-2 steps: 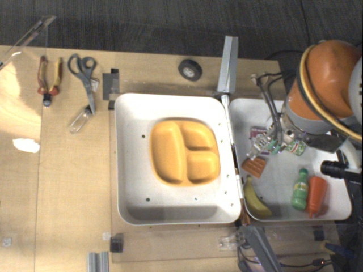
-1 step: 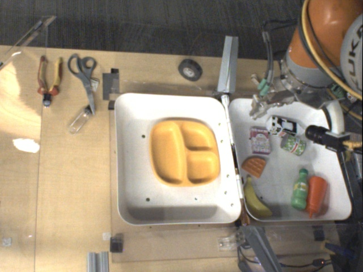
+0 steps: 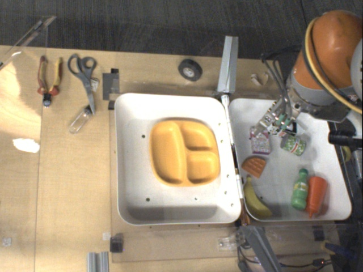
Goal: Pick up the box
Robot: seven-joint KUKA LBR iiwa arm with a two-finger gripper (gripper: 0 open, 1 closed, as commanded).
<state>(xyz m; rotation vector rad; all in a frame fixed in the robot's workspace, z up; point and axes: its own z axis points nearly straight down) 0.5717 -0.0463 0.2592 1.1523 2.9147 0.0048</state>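
Note:
The box (image 3: 260,144) is small, white and purple, and lies in the upper left part of the right bin (image 3: 334,169). My gripper (image 3: 276,122) hangs over the same bin just up and right of the box, its tip close to the box's top edge. The grey arm with its orange band (image 3: 334,44) comes in from the upper right. From this slant I cannot make out whether the gripper touches the box.
The right bin also holds a green-white packet (image 3: 294,145), an orange ridged item (image 3: 254,166), a banana (image 3: 256,200), a green bottle (image 3: 299,190) and a carrot (image 3: 316,196). A yellow divided tray (image 3: 184,152) sits in the left bin (image 3: 130,152). Scissors (image 3: 85,81) and pliers (image 3: 48,78) lie on the bench.

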